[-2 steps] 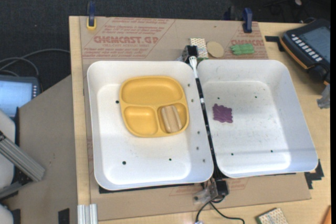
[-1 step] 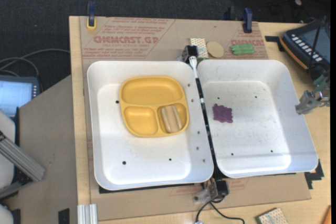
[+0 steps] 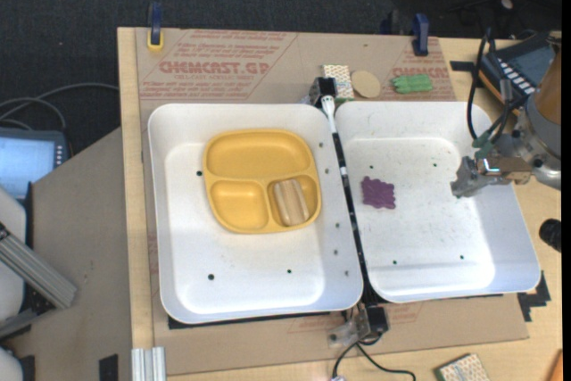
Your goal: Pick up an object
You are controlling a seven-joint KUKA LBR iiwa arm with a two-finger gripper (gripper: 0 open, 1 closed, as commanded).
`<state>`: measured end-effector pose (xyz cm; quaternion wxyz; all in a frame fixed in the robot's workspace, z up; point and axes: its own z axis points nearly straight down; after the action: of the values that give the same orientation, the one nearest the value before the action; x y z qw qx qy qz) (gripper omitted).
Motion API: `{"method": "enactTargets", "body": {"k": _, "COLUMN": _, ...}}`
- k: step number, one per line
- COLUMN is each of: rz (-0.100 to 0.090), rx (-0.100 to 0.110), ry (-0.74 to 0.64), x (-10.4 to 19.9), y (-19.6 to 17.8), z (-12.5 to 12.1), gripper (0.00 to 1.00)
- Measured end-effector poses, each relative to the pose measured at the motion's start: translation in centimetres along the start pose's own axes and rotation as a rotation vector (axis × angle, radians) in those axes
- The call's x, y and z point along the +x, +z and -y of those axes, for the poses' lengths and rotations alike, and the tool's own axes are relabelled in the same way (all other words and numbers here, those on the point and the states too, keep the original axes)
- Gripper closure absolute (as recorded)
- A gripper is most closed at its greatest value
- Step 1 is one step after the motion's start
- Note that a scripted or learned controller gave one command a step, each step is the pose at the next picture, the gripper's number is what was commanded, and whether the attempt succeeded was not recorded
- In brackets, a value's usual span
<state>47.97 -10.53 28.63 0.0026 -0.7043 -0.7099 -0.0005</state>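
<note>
Two white bins [image 3: 178,219] sit on a tan board [image 3: 223,58] printed with red lettering. In the left bin, a yellow divided plate [image 3: 259,158] carries a pale beige piece [image 3: 288,201]. A purple object [image 3: 378,192] lies in the speckled right bin [image 3: 428,272]. At upper right of the board, a green item [image 3: 411,84] and a beige disc [image 3: 366,84].

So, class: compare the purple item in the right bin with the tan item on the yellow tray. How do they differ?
The purple item is lumpy and irregular; the tan item is a smooth oblong. The purple one lies bare on the right bin; the tan one sits in a compartment of the yellow tray. Both lie loose and small.
</note>
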Motion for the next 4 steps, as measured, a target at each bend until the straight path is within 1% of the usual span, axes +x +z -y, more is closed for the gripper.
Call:
{"method": "enactTargets", "body": {"k": 1, "rz": 0.007, "rx": -0.008, "ry": 0.009, "x": -2.3, "y": -2.6, "z": 0.0, "gripper": 1.00}}
{"method": "enactTargets", "body": {"k": 2, "rz": 0.009, "rx": -0.009, "ry": 0.013, "x": -7.4, "y": -5.2, "z": 0.1, "gripper": 1.00}}
{"method": "enactTargets", "body": {"k": 3, "rz": 0.004, "rx": 0.002, "ry": 0.013, "x": -12.1, "y": -1.3, "z": 0.3, "gripper": 1.00}}
{"method": "enactTargets", "body": {"k": 4, "rz": 0.001, "rx": 0.000, "ry": 0.003, "x": -6.6, "y": 0.0, "z": 0.1, "gripper": 1.00}}
